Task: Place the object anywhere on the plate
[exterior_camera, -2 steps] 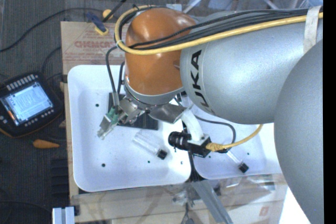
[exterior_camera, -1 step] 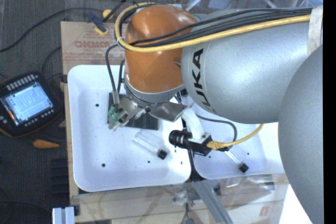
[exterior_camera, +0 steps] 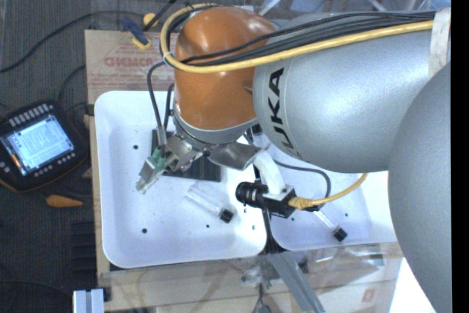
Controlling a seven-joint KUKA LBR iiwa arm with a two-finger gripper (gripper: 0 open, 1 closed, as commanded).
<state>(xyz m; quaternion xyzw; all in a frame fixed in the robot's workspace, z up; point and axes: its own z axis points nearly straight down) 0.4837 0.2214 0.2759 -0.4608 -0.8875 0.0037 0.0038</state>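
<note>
Gripper [exterior_camera: 150, 174] hangs over the left bin [exterior_camera: 117, 231], near its left wall; honestly can't tell how it's set. Only candidate object I can make out is a clear plastic piece [exterior_camera: 199, 196] lying mid-bin, toward the front edge. Looks light, stiff and slick, probably hard to pinch flat, so I'd grab across its narrow sides. Plate's not something I can pick out.

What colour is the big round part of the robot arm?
Orange. The arm's round band shows clearly in the camera view, above the left white bin.
</note>
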